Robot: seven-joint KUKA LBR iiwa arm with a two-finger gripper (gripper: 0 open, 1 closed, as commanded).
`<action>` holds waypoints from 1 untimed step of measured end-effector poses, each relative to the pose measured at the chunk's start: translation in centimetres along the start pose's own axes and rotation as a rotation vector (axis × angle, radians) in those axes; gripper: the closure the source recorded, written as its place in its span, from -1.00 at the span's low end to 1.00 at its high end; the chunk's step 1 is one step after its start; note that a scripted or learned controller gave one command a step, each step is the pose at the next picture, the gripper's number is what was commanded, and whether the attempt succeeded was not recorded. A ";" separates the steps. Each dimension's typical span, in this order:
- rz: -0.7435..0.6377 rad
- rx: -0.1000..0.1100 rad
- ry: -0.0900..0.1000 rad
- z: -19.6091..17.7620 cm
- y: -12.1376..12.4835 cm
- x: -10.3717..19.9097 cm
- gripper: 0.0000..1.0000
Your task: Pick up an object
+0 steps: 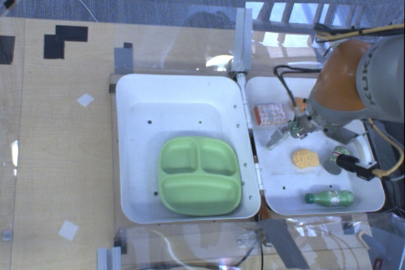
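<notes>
My gripper [274, 138] hangs over the right bin [278, 196], near its left wall, with the arm's orange band [338, 76] behind it. A red-and-white patterned packet [271, 114] lies just above the gripper, close to it. To the gripper's right and slightly lower lies a yellow lumpy item [305, 158]. Along the bin's front rests a green bottle [330, 198] on its side. A small round grey-green item [337, 159] sits beside the yellow one, partly behind a black cable.
The left bin [139, 110] holds a green divided plate [200, 175] at its front right. A ridge between the bins [249, 136] runs just left of the gripper. Cables [364, 169] trail across the right bin's right side.
</notes>
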State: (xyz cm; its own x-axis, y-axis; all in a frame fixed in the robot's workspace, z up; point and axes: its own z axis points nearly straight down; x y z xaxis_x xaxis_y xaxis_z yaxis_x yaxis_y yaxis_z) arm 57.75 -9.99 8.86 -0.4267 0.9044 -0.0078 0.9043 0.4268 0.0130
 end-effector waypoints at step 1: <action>0.139 0.005 0.003 0.4 7.1 -2.9 -1.00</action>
State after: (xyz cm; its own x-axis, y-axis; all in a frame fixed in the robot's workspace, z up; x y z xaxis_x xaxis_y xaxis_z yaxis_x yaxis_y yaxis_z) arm 65.44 -9.59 8.61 -0.2970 0.9549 -0.0035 0.9548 0.2970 0.0087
